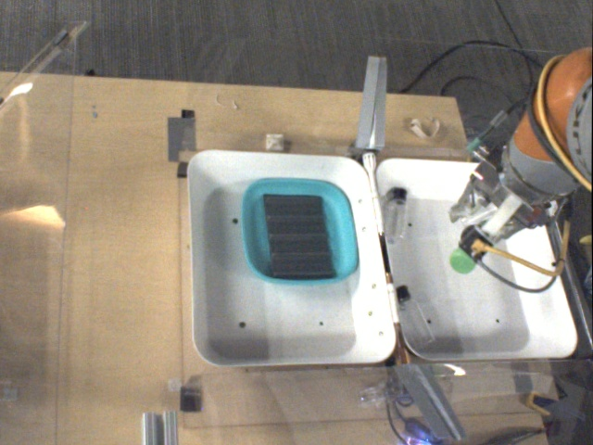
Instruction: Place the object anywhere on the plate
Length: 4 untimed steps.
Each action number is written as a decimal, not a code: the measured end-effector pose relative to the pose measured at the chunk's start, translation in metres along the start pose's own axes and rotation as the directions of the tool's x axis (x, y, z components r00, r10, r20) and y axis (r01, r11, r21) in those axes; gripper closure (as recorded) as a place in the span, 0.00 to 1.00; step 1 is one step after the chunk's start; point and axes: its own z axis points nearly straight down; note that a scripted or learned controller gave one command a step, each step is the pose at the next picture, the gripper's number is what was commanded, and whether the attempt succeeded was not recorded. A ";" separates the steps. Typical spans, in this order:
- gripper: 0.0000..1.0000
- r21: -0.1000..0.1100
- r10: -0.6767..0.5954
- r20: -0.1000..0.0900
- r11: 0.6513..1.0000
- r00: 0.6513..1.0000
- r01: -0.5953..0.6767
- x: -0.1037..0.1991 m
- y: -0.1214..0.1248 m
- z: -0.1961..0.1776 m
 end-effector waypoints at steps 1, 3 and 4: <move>0.00 0.000 0.000 0.000 1.000 1.000 0.000 0.000 0.000 0.000; 0.00 -0.002 0.317 0.003 0.949 0.949 -0.317 -0.054 0.011 -0.183; 0.00 -0.003 0.474 0.000 0.881 0.881 -0.474 -0.109 -0.006 -0.230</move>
